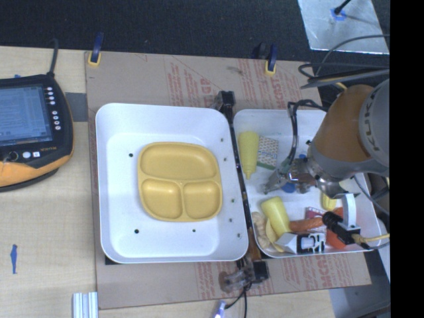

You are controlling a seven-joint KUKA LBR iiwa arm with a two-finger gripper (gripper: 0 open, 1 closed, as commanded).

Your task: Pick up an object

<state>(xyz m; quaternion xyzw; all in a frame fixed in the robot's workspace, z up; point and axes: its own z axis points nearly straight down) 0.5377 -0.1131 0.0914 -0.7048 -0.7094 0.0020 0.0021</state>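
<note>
Risk judged: right bin (246,121) crowded, items packed close; descent of claw (289,177) likely to land between pieces or clip two at once, so slip or empty closure expected. Cable near wrist could be snagged on bin wall.

Claw state cannot be told; tip blurred among clutter, low over middle of right bin.

Nearest candidates: yellow cone-shaped piece (248,151) just left of claw; yellow cylinder (276,215) below it, near front wall. Yellow divided tray (179,181) lies in left bin (109,177), well apart.

teach pendant (30,128), blue clamps (96,48)
</note>
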